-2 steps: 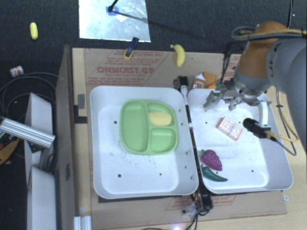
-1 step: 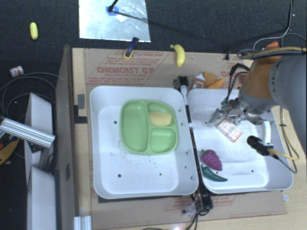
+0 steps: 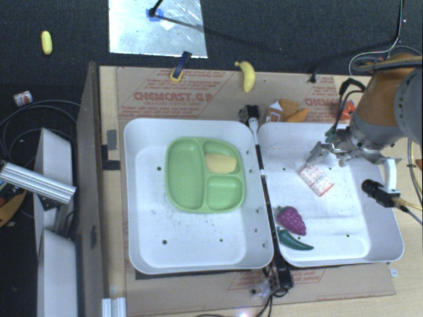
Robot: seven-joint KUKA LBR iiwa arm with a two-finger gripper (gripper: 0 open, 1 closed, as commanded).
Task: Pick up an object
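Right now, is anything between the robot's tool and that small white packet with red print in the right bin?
Nothing visible. The tool hangs just above the small white red-printed packet; bare bin floor lies between.

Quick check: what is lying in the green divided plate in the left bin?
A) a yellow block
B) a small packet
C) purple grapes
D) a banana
A: a yellow block lies in the upper right compartment of the green plate; the grapes are in the right bin.

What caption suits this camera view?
Claw above packet in right bin; green tray in left bin.
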